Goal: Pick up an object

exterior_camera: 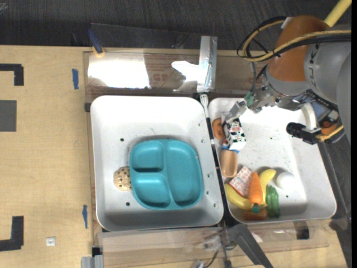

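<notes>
The pincer hangs over the far left corner of the right bin, its tips pointing left toward the bin's left wall. Whether it is released or clenched cannot be told from this slant, and nothing can be seen held in it. The grey arm, with its orange band, comes in from the right over the far edge of that bin, with yellow and black cables looped about it.

Just near of the pincer, against the left wall, lies a small black-and-white spotted object with an orange piece beside it on the left; whether the pincer touches either is unclear. Nearer along the same wall stands a tan cylinder. The near part of the bin holds a cluster well apart from the pincer: a red-and-white patterned packet, a carrot, a banana, a yellow piece, a green vegetable and a white ball.

In the left bin lies a teal divided plate, with a cookie touching its left edge. Both bins sit on the bench.
</notes>
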You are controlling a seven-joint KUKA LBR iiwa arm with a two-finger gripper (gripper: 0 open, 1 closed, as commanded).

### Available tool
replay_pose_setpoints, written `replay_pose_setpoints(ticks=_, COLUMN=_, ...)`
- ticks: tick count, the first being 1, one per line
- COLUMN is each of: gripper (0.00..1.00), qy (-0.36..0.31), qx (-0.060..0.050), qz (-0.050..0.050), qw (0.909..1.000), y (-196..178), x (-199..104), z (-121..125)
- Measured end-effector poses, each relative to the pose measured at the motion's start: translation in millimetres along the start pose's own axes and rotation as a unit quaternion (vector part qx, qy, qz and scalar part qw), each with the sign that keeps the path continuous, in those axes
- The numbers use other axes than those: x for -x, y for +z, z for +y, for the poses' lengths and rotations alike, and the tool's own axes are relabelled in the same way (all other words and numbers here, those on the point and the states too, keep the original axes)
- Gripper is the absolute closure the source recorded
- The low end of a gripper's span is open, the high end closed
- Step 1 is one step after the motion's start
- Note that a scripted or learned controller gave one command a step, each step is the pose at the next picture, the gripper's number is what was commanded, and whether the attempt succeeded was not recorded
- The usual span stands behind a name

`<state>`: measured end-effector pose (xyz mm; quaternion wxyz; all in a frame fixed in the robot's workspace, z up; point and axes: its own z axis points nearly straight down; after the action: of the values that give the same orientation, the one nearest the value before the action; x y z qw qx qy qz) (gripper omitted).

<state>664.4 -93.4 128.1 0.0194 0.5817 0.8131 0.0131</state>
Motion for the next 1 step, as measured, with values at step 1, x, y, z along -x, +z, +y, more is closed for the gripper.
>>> replay_pose_setpoints(ticks=1, gripper=0.0, qy=-0.178, qx=-0.014, qz=0.005, qw=0.9839, y=0.6, x=17.4, z=3.4)
